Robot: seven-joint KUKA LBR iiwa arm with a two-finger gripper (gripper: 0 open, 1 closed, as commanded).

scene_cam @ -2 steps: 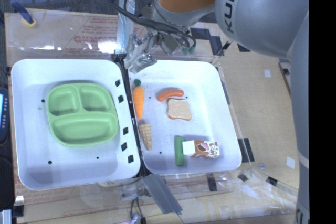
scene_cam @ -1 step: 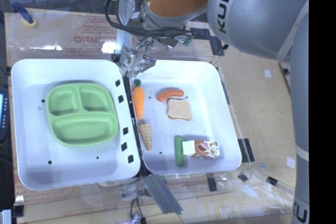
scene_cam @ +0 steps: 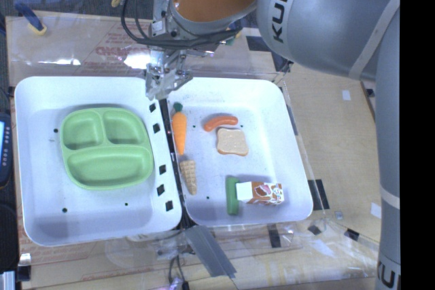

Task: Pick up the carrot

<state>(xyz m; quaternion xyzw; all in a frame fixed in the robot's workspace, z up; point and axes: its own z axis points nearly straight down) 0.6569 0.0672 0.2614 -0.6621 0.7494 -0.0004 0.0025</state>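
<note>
Nearest the camera, at the front of the right bin (scene_cam: 293, 146), a juice carton (scene_cam: 261, 193) lies on its side with a green block (scene_cam: 232, 195) touching its left end. Left of them, along the bin's left wall, rests a cone (scene_cam: 188, 175). Further back sit a slice of toast (scene_cam: 232, 141) and, just behind it, a sausage (scene_cam: 221, 121).

The carrot (scene_cam: 179, 132) lies lengthwise against the left wall of the right bin, its green top pointing away from the camera and its tip just short of the cone. Nothing touches it; it rests flat on the bin floor.

The left bin (scene_cam: 34, 146) carries a green divided plate (scene_cam: 106, 147).

Beyond the carrot, the tool (scene_cam: 163, 83) hangs over the far end of the ridge between the two bins, near the carrot's top but apart from it. Whether its fingers are spread or closed cannot be told from this slant, and nothing is seen between them.

The pick looks not yet begun: the approach is roughly made, while the descent, the grasp and the lift are all left.
</note>
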